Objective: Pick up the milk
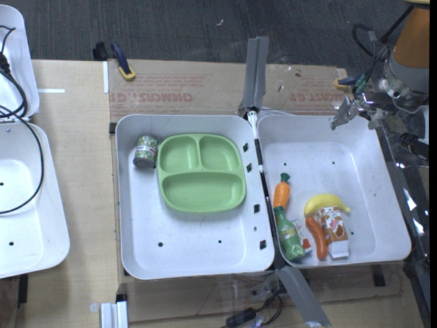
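**Milk carton lies low in the right bin, far from the jaws**

You see the milk lying flat near the front edge of the right bin, a small carton with a white and orange-brown face. It sits in a tight cluster: a yellow banana touches its upper end, a red-orange sausage-shaped toy lies along its left side, and a green bottle lies just beyond that, against the bin's left wall. An orange carrot with a green top lies just above the bottle.

Your gripper hangs at the far right corner of the same bin, over its back rim, below the arm's orange band. It is well apart from the milk, which lies toward the front of the bin, nearer you in the view. Nothing sits between the jaws, but you cannot tell from this angle whether they are spread or closed.

In the left bin a green divided plate rests, with a small can just beside its left edge. The worktop carries both bins.
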`<move>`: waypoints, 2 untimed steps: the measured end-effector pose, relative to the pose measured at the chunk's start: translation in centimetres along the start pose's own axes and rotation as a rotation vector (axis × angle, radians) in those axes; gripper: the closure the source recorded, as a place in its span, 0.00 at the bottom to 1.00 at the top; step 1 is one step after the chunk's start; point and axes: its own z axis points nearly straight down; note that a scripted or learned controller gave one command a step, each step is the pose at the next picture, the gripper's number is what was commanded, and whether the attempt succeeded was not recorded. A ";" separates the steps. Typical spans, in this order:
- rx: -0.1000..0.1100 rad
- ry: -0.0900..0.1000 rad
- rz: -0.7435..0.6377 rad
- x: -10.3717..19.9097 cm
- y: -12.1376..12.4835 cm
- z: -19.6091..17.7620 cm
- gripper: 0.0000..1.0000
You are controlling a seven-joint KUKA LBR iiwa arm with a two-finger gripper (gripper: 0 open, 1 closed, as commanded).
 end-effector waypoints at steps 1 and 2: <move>-0.003 0.000 0.058 1.2 -6.3 3.5 0.00; -0.004 -0.002 -0.505 -2.0 -6.1 -0.6 0.00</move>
